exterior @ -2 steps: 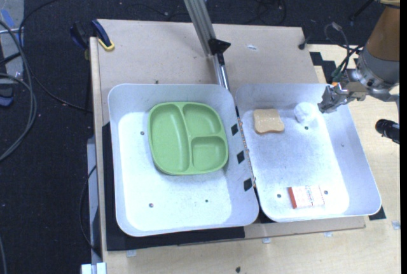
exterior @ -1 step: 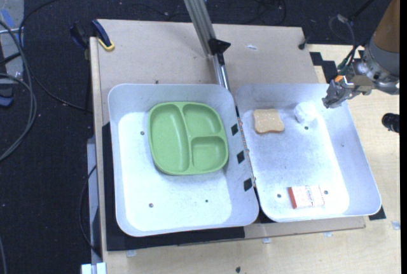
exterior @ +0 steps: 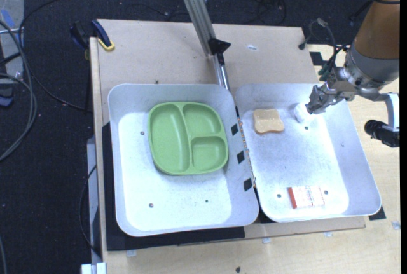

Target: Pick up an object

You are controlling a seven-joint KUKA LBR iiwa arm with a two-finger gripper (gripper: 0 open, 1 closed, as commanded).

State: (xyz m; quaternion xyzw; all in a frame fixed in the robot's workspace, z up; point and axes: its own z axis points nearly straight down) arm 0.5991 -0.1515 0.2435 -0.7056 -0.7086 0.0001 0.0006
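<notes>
Bench, two white bins, arm over right bin (exterior: 356,164).
Gripper (exterior: 316,103) state unclear; bread slice (exterior: 268,121) just left of it, apart.

light: even, bright | shadows: soft | focus: slightly grainy

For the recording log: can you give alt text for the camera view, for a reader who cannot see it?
The gripper hangs over the right bin, near a small white object and a slice of bread; a small box lies nearer the camera. The left bin holds a green divided plate.
</notes>
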